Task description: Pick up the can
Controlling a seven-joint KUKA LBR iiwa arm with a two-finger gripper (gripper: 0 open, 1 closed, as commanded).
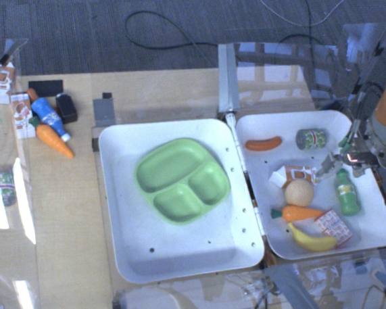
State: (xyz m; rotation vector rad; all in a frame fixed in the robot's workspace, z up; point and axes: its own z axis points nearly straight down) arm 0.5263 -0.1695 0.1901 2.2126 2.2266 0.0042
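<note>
Whether the jaws of the gripper [348,158] are parted or closed cannot be told. One can [311,138] lies on its side at the back of the right bin [384,237], long axis left-right, beside one sausage [263,144]. One green plate [182,180] sits in the left bin [124,252].

This looks like a robotics lab, not a home or a kitchen. A light wooden bench [63,217] carries two shallow white bins [189,259] fixed side by side, with metal brackets [225,79] and clear plastic panels [273,68] around them. The floor is grey carpet [98,17], and loose black cables [167,30] lie on it behind the bench. The food in the right bin [377,231] and on the bench is plastic toy food, such as a carrot [54,141] and a banana [312,238]. A green divided plate [182,181] sits in the left bin.
</note>
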